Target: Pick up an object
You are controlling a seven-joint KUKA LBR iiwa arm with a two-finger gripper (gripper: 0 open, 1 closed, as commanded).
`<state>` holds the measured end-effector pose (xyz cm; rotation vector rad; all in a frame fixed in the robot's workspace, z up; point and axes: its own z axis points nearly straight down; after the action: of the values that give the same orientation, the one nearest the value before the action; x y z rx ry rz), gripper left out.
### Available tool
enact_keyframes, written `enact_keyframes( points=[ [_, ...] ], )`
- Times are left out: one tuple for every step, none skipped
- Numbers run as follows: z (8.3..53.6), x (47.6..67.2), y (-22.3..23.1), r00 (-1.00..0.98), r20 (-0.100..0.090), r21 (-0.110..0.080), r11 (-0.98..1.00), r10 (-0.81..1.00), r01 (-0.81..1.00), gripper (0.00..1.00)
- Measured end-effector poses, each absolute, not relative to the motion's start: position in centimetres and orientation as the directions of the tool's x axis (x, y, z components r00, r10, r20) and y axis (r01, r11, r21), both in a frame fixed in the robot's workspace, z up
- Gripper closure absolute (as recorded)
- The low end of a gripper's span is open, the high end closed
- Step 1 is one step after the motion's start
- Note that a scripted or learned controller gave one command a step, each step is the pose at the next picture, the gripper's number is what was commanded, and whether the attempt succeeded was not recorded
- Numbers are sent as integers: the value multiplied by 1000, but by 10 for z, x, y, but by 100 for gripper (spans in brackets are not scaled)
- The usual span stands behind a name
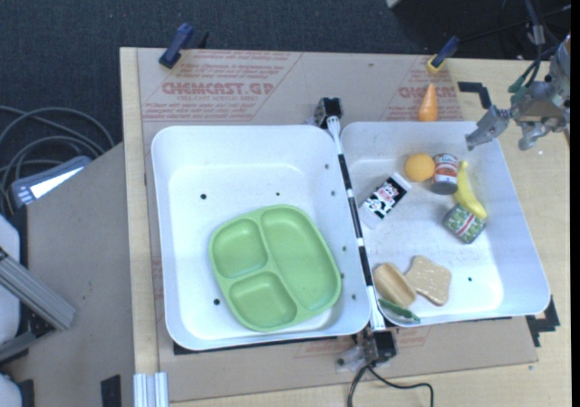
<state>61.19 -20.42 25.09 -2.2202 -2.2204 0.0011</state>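
The gripper (507, 127) is seen at the right edge of the view, poised over the upper right corner of the right bin (517, 242), with its two fingers spread apart and nothing between them. Below and to its left, the objects are gathered in that bin: an orange ball (418, 167) touching a small can (444, 172), a banana (468, 193), a green can (464, 223), a black-and-white carton (385, 198), a bread roll (394, 284) and a toast slice (429, 279). A green divided plate (274, 266) is held in the left bin (181, 215).
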Motion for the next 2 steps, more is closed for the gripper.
enact_keyframes(
  points=[
    [160,606,-224,1,1,-2,-1,1000,1000,0],
    [84,588,-205,1,1,-3,-1,1000,1000,0]
  ],
)
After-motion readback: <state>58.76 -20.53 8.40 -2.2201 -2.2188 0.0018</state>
